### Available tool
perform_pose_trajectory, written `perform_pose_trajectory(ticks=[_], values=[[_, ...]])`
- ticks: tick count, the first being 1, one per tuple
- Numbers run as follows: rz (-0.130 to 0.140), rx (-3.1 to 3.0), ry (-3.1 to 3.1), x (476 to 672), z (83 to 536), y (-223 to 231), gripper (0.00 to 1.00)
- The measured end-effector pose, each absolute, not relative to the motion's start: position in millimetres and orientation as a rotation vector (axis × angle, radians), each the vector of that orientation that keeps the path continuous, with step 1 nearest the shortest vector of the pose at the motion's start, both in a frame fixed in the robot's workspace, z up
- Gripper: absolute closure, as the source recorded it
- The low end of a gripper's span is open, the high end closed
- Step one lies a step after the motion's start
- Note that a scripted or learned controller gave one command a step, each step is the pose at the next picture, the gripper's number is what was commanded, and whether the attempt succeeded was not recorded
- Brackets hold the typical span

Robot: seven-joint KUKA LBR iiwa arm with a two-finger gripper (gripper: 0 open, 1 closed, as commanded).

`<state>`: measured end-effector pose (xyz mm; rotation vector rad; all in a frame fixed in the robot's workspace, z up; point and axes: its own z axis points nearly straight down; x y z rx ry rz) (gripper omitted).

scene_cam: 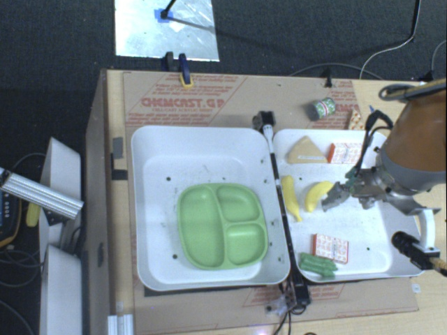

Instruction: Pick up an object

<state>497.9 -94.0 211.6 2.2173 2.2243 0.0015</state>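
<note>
1. The arm (419, 142) reached in from the right over the right bin (370, 246), its orange band above the bin's far right part.
2. The gripper (334, 197) hung low over the middle of the right bin, its dark fingers pointing left; whether they were apart or together could not be told, and nothing showed between them.
3. A short yellow banana piece (318, 193) lay just left of the fingertips, very near or touching them.
4. A longer yellow piece (289, 197) lay along the right bin's left wall, close beside the divider between the bins.
5. A tan wedge (306, 151) sat near the far edge, with a red and white box (341, 153) just to its right.
6. A red patterned card (330, 247) lay toward the near edge, and a green pod-like item (318, 264) rested in the near left corner, against the rim.
7. Bare white floor lay open between the card and the gripper, and along the near right part of the bin.
8. The left bin (160, 159) held a green divided plate (223, 225), set toward its near right; its far and left parts were bare.
9. A small green can (323, 108) stood on the bench beyond the right bin.
</note>
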Motion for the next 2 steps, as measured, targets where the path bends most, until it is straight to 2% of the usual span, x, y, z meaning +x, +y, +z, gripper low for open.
perform_pose_trajectory(ticks=[1,2], values=[[0.002,2.217,2.222,549.5,84,-98,0.0],[0.001,2.215,2.22,620.3,85,-93,0.0]])
